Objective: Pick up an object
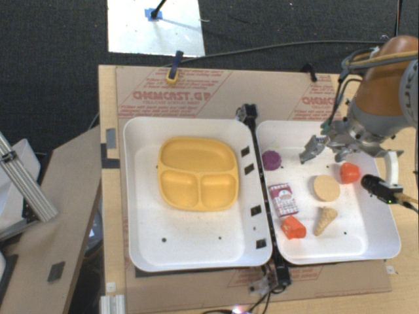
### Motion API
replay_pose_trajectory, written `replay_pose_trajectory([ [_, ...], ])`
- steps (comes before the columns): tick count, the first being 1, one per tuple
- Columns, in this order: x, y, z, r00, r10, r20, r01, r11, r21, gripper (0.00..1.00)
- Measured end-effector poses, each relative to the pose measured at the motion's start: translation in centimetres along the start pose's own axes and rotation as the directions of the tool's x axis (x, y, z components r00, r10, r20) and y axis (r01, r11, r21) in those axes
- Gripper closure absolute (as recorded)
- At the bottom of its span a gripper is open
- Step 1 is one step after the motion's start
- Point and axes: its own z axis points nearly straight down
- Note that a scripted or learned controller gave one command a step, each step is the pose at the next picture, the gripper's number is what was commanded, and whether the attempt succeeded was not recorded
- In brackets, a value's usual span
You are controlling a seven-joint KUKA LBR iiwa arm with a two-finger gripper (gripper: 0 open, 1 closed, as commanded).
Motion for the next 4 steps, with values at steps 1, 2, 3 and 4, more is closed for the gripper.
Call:
replay_pose_trajectory([
  [1, 0.0, 0.3, -0.7, 1.000, -0.002, 0.002, 0.002, 1.000, -0.013, 0.00],
  [2, 0.0, 0.8, 3.5, 1.000, -0.001, 0.001, 0.001, 1.000, -0.011, 0.00],
  [3, 1.0, 0.8, 8.2, 1.000, -0.004, 0.001, 0.004, 1.000, -0.010, 0.00],
  [4, 1.0, 0.8, 10.6, 1.000, -0.001, 0.001, 0.001, 1.000, -0.011, 0.00],
])
